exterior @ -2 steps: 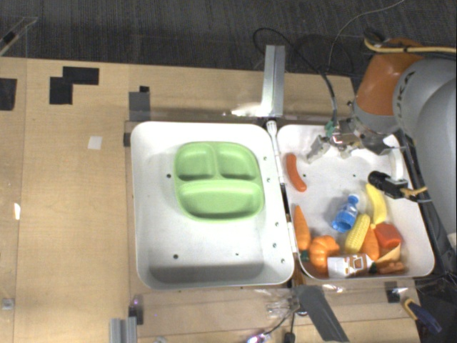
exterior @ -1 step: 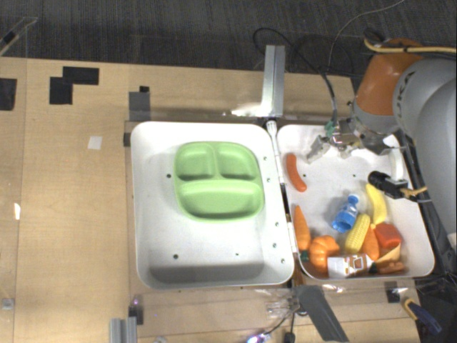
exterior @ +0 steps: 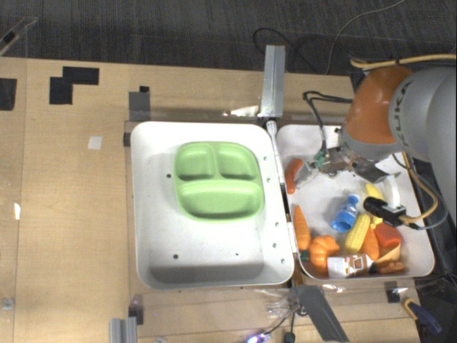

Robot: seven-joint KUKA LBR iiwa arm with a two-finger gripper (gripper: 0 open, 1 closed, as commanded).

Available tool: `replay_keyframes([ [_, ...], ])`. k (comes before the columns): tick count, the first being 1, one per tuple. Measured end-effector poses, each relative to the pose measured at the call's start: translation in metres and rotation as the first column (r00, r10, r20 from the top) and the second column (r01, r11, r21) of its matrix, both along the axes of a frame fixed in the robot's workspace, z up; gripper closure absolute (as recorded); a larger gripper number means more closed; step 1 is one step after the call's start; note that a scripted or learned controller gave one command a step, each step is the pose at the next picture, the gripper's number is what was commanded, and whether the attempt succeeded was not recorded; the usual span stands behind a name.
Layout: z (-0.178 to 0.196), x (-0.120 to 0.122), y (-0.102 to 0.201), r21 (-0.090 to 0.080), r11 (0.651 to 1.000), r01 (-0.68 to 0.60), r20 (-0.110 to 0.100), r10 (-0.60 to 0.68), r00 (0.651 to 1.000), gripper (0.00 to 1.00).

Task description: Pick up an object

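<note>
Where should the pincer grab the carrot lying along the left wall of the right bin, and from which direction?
Probably at the middle of the carrot, coming straight down from above. It lies flat and long beside the right bin wall, so the fingers would best close across its narrow width. The wall on one side and the small pumpkin at its lower end leave little room for a sideways approach.

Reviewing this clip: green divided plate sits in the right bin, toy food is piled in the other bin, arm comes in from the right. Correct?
Not quite. The camera view shows the green divided plate in the left bin, not the right one. The toy food is piled in the right bin, and the arm does come in from the right.
</note>
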State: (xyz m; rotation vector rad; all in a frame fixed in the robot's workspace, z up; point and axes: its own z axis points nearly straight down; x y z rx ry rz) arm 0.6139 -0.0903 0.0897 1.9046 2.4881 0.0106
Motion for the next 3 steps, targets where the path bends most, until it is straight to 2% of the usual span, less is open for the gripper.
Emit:
replay_keyframes([
  [1, 0.013, 0.003, 0.002, 0.002, 1.000, -0.001, 0.008, 0.001, 1.000, 1.00],
  [2, 0.013, 0.003, 0.002, 0.002, 1.000, -0.001, 0.008, 0.001, 1.000, 0.00],
  [3, 0.001, -0.067, -0.055, -0.001, 0.988, 0.157, 0.003, -0.157, 0.988, 0.00],
])
